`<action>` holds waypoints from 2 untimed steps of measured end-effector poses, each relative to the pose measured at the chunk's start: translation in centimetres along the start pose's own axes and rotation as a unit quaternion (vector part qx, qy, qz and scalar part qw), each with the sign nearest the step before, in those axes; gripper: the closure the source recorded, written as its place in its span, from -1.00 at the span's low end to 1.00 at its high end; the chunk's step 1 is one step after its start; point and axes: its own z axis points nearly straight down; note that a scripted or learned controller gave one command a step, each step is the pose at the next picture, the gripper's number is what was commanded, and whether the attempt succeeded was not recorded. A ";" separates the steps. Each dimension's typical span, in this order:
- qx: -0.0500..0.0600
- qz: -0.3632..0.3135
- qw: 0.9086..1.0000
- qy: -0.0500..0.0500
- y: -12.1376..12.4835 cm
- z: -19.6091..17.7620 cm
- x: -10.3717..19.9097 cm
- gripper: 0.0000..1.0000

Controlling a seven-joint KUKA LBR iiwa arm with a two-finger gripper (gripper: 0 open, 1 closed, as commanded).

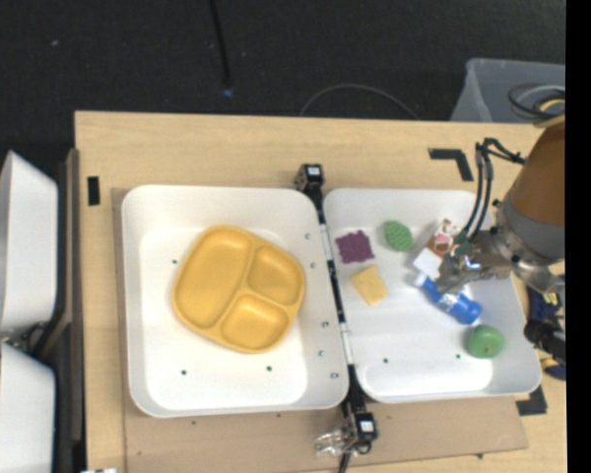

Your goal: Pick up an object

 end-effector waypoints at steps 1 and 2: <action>0.001 -0.001 1.000 0.001 1.1 0.1 6.0 1.00; 0.002 0.000 1.000 0.001 1.1 0.9 10.9 1.00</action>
